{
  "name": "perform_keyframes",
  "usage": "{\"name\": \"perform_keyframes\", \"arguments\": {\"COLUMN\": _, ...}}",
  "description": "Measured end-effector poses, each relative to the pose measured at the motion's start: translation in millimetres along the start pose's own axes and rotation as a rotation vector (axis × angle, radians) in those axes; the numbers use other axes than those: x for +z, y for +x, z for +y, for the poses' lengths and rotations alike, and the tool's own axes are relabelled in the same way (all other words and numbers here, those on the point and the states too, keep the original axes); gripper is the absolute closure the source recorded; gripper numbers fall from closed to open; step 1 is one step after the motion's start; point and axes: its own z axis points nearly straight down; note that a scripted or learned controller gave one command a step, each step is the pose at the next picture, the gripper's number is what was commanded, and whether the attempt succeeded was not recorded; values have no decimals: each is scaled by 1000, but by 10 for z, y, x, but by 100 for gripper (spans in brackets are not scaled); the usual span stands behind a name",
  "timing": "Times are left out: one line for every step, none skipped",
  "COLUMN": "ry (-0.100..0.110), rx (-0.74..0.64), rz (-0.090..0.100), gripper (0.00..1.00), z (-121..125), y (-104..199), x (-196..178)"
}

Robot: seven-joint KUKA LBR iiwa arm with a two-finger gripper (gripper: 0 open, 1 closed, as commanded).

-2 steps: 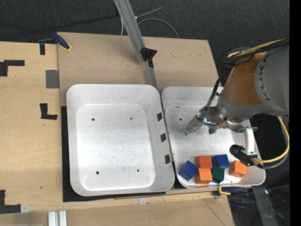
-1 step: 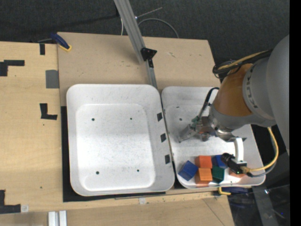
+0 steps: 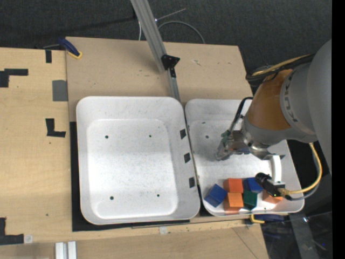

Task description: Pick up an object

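You have a tan wooden bench (image 3: 124,74) carrying two shallow white bins side by side, their inner rims touching. The left bin (image 3: 132,158) is the larger one, resting on a black mat (image 3: 75,198). The right bin (image 3: 215,128) sits near the bench's right edge. Black tape marks (image 3: 51,127) and a grey patch (image 3: 60,89) lie on the left board.

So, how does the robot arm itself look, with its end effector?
The arm is a thick, rounded grey body with a broad orange band above the wrist. The end effector is small, dark grey metal. A thin black cable runs beside the wrist, and a yellow cable loops below the arm.
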Motion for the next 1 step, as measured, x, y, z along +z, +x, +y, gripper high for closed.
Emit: {"name": "perform_keyframes", "arguments": {"ry": -8, "rx": 0, "rz": -2, "gripper": 100, "z": 58, "y": 90, "x": -566}}
